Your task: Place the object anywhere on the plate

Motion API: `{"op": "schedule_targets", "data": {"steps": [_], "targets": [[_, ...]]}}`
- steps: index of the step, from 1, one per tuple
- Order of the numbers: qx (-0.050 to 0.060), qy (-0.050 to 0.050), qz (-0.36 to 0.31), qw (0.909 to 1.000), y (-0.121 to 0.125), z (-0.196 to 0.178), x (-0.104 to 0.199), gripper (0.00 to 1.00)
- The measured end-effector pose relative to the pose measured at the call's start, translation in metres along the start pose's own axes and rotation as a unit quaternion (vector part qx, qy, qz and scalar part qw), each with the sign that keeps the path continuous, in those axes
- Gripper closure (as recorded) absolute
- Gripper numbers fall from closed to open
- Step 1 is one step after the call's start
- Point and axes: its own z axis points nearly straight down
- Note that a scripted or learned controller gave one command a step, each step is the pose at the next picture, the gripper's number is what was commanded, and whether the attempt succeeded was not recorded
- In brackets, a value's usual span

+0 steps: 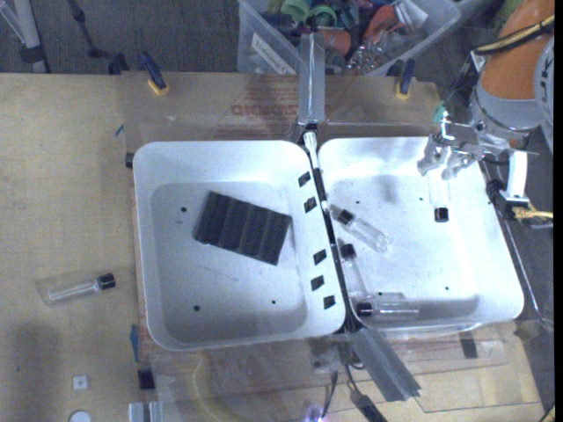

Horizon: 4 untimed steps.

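A dark ribbed rectangular plate (242, 227) lies flat in the left bin (145, 236). A clear vial with a black cap (361, 229) lies on its side in the right bin (497, 271), near the divider. My gripper (442, 161) hangs over the far right part of the right bin, well apart from the vial and far from the plate. I see nothing held in it. A small black piece (442, 213) sits just below the gripper on the bin floor.
A second clear vial (385, 306) lies at the right bin's front edge, and a third (75, 287) lies on the bench left of the bins. A clear tub of coloured toys (352, 7) stands behind. Blue clamps (156, 77) hold the back edge.
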Motion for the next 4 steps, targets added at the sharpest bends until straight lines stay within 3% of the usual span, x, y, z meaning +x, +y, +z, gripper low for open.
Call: {"op": "schedule_targets", "data": {"steps": [1, 2, 3, 4], "targets": [[-0.001, 0.000, 0.128, 0.9918, -0.003, -0.030, 0.088, 1.00], [0.002, 0.000, 0.194, 0.9811, -0.015, 0.014, 0.150, 1.00], [0.000, 0.000, 0.264, 0.9645, -0.028, 0.013, 0.219, 1.00], [-0.001, 0.006, 0.115, 0.9933, -0.035, 0.047, 0.241, 1.00]]}}
